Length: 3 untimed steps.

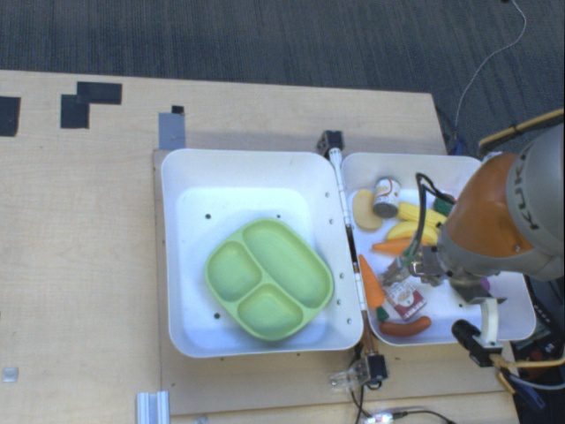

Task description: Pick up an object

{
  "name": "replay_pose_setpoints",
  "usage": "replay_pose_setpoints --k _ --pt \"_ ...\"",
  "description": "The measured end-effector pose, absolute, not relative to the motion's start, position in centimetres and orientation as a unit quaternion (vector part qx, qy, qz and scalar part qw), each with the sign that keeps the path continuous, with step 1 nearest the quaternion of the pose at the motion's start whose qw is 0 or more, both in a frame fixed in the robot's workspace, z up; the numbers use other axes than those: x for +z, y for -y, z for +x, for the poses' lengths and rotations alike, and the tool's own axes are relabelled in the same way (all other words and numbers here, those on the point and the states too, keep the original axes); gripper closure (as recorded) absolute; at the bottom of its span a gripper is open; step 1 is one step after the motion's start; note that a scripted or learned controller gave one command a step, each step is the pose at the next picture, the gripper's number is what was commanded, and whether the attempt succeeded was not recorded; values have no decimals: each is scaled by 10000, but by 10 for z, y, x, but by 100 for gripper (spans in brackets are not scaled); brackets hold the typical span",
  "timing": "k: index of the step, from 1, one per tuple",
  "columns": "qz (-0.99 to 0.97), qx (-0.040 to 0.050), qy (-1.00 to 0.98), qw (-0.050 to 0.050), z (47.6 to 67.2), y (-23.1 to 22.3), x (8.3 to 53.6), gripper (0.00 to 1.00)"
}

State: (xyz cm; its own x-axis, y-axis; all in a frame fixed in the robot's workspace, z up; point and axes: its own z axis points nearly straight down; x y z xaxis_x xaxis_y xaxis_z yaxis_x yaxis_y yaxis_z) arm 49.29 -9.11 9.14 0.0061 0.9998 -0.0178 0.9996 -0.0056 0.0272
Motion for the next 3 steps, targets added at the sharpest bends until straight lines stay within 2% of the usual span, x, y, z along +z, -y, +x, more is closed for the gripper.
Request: replay_pose_setpoints --k 1,2,3 --pt "7068 83 -7073 120 496 86 103 100" --pt "7067 81 -7073 119 496 86 103 0" --pt "7054 104 -7086 124 498 84 114 100"
